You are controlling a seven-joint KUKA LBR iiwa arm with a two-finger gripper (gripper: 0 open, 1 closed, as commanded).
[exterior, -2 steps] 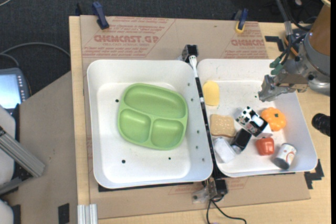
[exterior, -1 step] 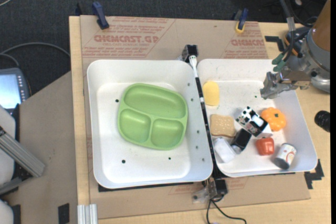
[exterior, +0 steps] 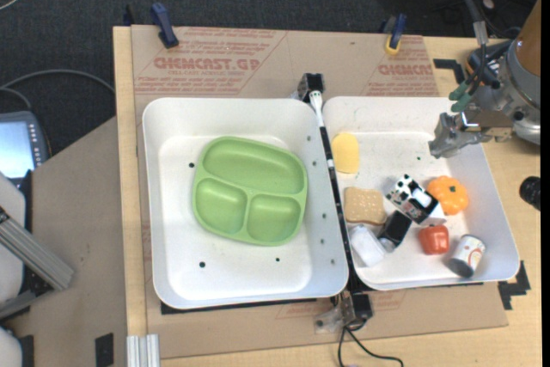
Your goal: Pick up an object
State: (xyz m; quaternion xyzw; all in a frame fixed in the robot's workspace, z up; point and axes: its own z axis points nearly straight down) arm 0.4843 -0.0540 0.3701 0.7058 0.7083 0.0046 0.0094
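A: On the bench [exterior: 258, 56], two white bins sit side by side. What does the left bin [exterior: 172, 253] hold?

B: A green divided plate [exterior: 250, 190] with three compartments, lying flat near the middle of the bin.

A: And the right bin [exterior: 378, 120]?

B: A cluster of small things, all in its near half. A pale yellow piece [exterior: 345, 152] lies by the left wall. Below it is a tan cracker-like square [exterior: 363, 204], and below that a white lump [exterior: 368, 248]. A black-and-white toy [exterior: 411, 196] sits in the middle, touching a black block [exterior: 395, 229]. An orange pumpkin-like toy [exterior: 449, 194] is just to its right, a red cube [exterior: 434, 239] lies below that, and a small can [exterior: 467, 254] rests on its side near the bin's lower right corner.

A: Where is the gripper [exterior: 449, 136]?

B: Above the far right part of the right bin, over bare floor, apart from every object; the pumpkin-like toy is the nearest. The arm [exterior: 524, 90] enters from the right.

A: How does the pincer stand?

B: Nothing is seen between the fingers, and whether they are spread or closed cannot be told from this angle.
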